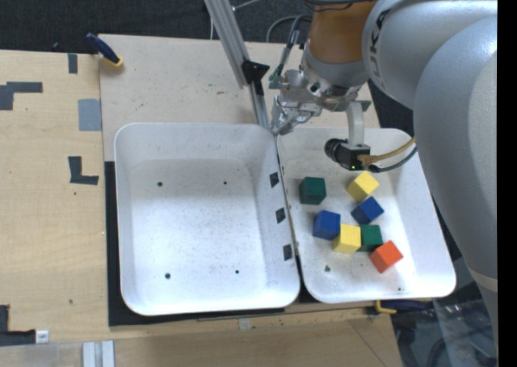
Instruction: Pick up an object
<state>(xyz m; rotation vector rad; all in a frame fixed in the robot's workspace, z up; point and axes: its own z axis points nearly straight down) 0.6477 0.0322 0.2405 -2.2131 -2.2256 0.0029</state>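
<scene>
The grey arm (436, 42) with its orange band (351, 2) reaches in over the far edge of the right bin (420, 276), and its gripper (284, 121) hangs just above the rim where the two bins meet, at the far corner. Nothing sits between its tips; whether the jaws are parted or closed I cannot tell from here.

All the blocks lie in the right bin, well apart from the gripper. A dark green cube (313, 190) sits alone toward the bin's left edge. A yellow cube (363, 186), tilted, lies nearer the far side, with a blue cube (368, 210) just beside it. Toward the middle a second blue cube (326, 224) touches a second yellow cube (349, 238), which in turn touches a smaller-looking green cube (371, 235). An orange cube (387, 255) lies closest to the near edge, turned at an angle.

The left bin (129, 220) shows a white, speckled floor with a few dark dots.
</scene>
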